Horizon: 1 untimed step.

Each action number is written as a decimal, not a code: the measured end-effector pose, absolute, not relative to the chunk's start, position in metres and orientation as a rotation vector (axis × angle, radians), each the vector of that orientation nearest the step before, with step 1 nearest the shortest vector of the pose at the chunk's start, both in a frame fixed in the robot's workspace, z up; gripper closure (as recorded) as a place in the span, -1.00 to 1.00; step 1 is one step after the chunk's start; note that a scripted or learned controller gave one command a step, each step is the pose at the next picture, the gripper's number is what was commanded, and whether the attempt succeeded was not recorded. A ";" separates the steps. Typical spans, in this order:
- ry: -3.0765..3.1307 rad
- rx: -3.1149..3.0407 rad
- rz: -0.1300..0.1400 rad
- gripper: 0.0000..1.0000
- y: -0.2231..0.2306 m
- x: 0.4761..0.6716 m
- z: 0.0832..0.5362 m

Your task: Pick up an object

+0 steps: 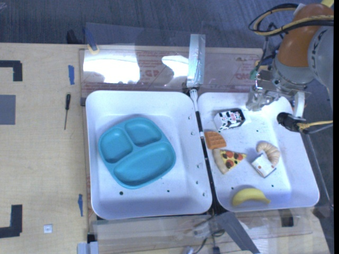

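The objects lie in the right bin [304, 157]: a black-and-white cow-patterned item [230, 118] near its far edge, an orange waffle piece [215, 139] and a pizza slice [229, 159] along its left wall, a croissant [269, 151] touching a small white block [263, 166] toward the right, and a banana [250, 196] at the near edge. The end effector [258, 100] hangs over the far edge, just right of the cow-patterned item; its opening cannot be told. The left bin [100, 110] holds a blue divided plate [137, 151].
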<state>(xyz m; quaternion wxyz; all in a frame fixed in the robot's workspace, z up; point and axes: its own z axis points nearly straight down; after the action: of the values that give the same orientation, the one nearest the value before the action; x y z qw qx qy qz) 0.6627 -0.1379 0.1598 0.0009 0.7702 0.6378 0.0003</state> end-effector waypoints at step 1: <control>2.696 1.612 0.001 1.00 -0.161 0.667 0.127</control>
<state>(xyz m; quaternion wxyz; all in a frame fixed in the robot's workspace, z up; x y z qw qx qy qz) 0.6671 -0.1614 0.1271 0.0003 0.5131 0.8583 0.0003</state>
